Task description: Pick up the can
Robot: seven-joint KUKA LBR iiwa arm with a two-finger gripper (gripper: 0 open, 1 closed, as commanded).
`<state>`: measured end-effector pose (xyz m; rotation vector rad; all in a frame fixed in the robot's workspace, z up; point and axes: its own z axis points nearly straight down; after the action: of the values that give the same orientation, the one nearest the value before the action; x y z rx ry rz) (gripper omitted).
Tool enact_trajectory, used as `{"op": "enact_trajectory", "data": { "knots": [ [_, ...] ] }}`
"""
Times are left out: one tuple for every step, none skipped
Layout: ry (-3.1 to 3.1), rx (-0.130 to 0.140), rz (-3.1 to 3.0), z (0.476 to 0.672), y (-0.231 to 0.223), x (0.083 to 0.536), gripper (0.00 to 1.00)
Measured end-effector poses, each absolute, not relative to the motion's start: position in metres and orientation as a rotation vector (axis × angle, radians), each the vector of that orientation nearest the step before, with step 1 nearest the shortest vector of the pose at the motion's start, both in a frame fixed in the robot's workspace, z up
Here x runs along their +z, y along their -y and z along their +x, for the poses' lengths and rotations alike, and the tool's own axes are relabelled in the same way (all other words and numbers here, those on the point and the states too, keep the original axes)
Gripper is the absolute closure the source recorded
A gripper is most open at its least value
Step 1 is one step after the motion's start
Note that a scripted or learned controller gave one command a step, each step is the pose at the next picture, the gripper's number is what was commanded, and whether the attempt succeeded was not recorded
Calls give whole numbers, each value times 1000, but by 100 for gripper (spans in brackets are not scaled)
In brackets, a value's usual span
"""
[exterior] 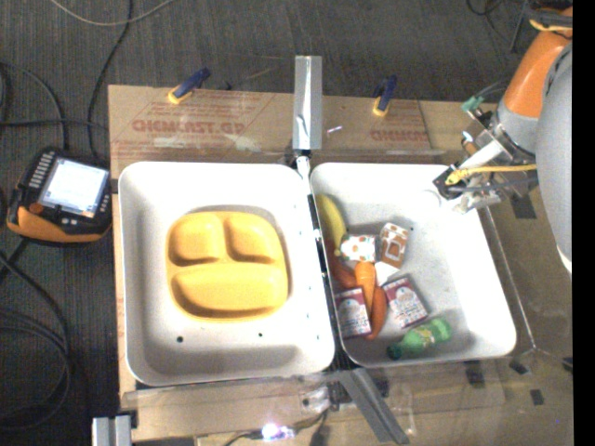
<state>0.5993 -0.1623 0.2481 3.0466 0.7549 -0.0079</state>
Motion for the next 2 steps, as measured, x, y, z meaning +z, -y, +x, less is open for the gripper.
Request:
{"op": "enact_trajectory", "data": {
  "knots": [
    [-755, -8, 3047, 599, 162, 248, 0],
    [-944, -7, 2997, 614, 145, 98, 0]
  ]
}}
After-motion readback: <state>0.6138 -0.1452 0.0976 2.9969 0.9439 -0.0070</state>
